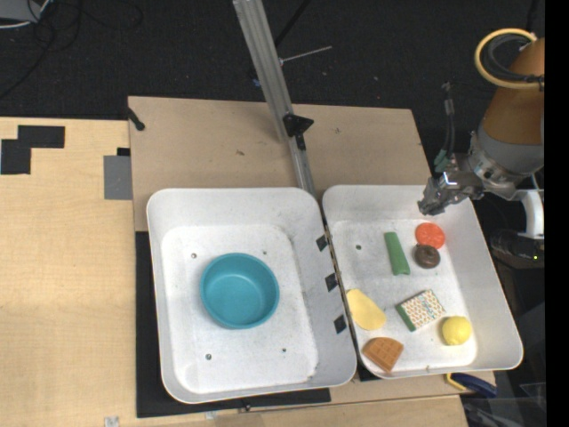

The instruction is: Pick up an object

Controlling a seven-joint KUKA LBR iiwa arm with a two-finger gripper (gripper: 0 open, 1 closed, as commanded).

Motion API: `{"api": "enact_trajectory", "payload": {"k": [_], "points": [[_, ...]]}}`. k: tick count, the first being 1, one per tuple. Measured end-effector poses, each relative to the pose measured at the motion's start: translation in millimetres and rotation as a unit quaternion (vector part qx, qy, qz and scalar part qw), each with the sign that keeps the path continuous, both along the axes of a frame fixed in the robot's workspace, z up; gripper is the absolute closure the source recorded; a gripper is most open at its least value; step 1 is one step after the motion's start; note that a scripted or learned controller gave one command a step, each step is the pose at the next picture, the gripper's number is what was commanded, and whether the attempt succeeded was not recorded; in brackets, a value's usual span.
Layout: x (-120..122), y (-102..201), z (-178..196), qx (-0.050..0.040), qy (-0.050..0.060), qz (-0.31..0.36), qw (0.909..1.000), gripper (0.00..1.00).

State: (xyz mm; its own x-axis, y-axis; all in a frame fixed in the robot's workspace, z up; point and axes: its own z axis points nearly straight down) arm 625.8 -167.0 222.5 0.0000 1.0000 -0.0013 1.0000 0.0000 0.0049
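The right bin (pixel 356 212) holds several small objects: a green stick (pixel 396 253), an orange-red round piece (pixel 430 235), a dark brown round piece (pixel 428 256), a pale yellow wedge (pixel 364 310), a patterned block (pixel 420 310), a yellow ball (pixel 456 330) and a tan waffle-like piece (pixel 384 353). My gripper (pixel 435 199) hangs over the bin's far right edge, just above and behind the orange-red piece. Nothing shows between its tips.
The left bin (pixel 178 212) holds a teal bowl (pixel 238 290). A slanted metal rail (pixel 271 78) runs down to the gap between the two bins. Black clips (pixel 329 281) line the shared edge. The grey arm (pixel 511 123) enters from the right.
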Motion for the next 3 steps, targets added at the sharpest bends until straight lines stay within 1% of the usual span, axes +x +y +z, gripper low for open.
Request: {"api": "enact_trajectory", "payload": {"k": [1,2,3], "points": [[0.5,-0.4,44.5,0.0002,0.001,0.000,1.0000,1.00],[-8.8,53.3,39.8,0.0011,0.002,0.002,1.0000,1.00],[-3.4,103.3,24.7,0.0011,0.003,0.002,1.0000,1.00]]}}
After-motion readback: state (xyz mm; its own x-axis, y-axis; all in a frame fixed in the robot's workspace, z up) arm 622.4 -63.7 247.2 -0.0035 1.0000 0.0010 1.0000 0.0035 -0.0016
